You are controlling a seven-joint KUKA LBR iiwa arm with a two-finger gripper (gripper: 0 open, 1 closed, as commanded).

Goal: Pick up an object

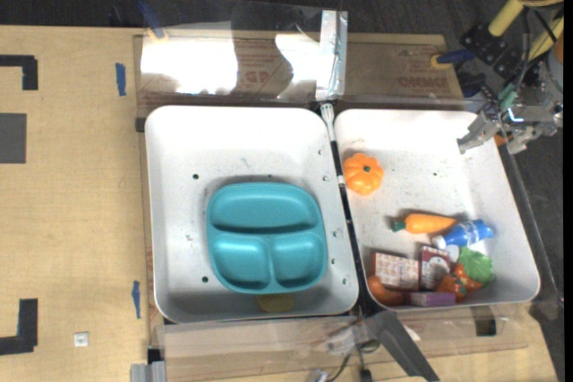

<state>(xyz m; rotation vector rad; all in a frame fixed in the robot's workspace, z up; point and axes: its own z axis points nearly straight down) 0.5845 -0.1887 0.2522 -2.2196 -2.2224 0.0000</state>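
**Camera view: gripper at the right bin's far corner, objects lying in the bin**

Camera view from above the bench is taken up by two shallow white bins set side by side. The left bin (pixel 170 148) is occupied by a teal divided tray (pixel 266 234), which is placed toward the near half and is seen with one long compartment above two smaller ones.

The right bin (pixel 430 134) is where the loose objects are found. A small orange pumpkin (pixel 363 174) is placed near the dividing wall, well apart from the rest. Toward the near right corner a cluster is gathered: an orange carrot (pixel 428 224) is laid roughly crosswise, with a blue and white bottle (pixel 466 235) just beside its right end. Below these a green vegetable (pixel 477 266) is seen next to a red piece (pixel 455 282), and two small printed packets (pixel 414 269) are laid side by side to their left. A purple item along the near wall is too small to be identified.

The gripper (pixel 488 128) is seen at the far right corner of the right bin, over its rim, well apart from the cluster and from the pumpkin. Whether it is open or closed cannot be told; nothing is seen held in it.
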